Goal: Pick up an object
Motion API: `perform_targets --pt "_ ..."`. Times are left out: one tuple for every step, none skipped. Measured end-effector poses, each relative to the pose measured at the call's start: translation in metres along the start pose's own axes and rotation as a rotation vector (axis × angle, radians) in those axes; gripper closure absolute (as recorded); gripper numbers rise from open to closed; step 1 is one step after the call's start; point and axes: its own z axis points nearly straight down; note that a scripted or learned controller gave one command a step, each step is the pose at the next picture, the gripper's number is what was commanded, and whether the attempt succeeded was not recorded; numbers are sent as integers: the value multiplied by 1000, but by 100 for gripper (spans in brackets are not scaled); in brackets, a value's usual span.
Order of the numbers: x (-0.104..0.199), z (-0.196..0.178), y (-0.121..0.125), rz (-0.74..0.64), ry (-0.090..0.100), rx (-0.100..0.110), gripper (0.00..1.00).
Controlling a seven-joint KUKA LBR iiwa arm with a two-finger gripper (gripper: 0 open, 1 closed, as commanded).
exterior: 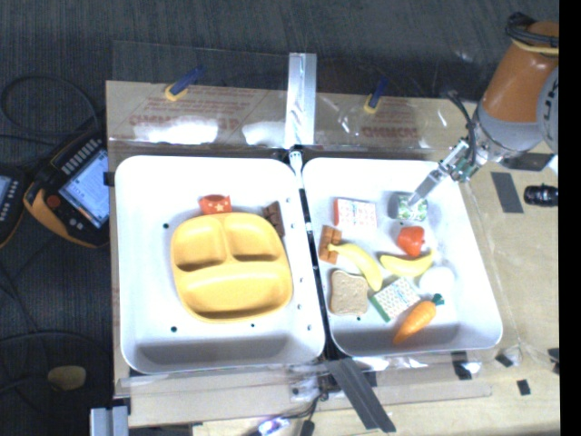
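The right bin holds several toy foods: a red-and-white box, a small green-and-grey piece, a red tomato-like piece, two bananas, a bread slice, a green-and-white packet and a carrot. My gripper reaches in slantwise from the upper right. Its tip is right at the small green-and-grey piece near the bin's back right. I cannot make out whether it touches or grips that piece.
The left bin holds a yellow divided plate, a red piece and a brown piece. A ridge separates the bins. A handheld controller lies off the bench at left.
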Motion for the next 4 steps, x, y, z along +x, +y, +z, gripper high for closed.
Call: perform_targets --pt "-3 -68 5 36 2 -3 0" --pt "11 59 -14 25 1 1 0" --pt "11 49 -12 23 -1 -2 100" --pt "11 49 -12 23 -1 -2 0"
